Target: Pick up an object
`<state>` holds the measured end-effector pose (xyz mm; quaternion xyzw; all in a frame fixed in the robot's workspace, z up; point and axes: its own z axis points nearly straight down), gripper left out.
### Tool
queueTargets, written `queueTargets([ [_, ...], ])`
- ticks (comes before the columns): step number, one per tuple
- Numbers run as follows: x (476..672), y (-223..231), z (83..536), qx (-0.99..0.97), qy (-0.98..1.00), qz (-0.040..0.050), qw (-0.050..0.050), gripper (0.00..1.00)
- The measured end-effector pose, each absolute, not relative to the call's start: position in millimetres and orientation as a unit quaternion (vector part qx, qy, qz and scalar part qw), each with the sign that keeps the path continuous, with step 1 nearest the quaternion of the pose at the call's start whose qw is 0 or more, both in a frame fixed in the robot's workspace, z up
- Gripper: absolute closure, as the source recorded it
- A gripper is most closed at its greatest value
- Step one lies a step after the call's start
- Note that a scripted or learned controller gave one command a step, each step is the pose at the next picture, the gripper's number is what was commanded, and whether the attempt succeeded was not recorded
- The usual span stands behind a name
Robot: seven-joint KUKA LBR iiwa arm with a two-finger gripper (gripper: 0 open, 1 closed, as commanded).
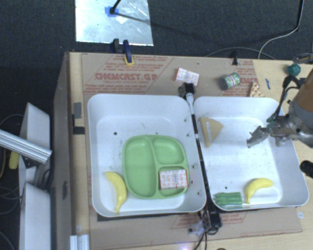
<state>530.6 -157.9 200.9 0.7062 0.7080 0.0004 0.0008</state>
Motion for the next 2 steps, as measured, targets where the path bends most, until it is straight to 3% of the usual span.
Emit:
queueTargets([
  [1,574.2,-98.2,86.2,0.706,0.709,0.0001,-0.001,0.00],
  [2,668.9,-103.4,87.4,0.706,0.709,-0.0009,-0.002,0.00],
])
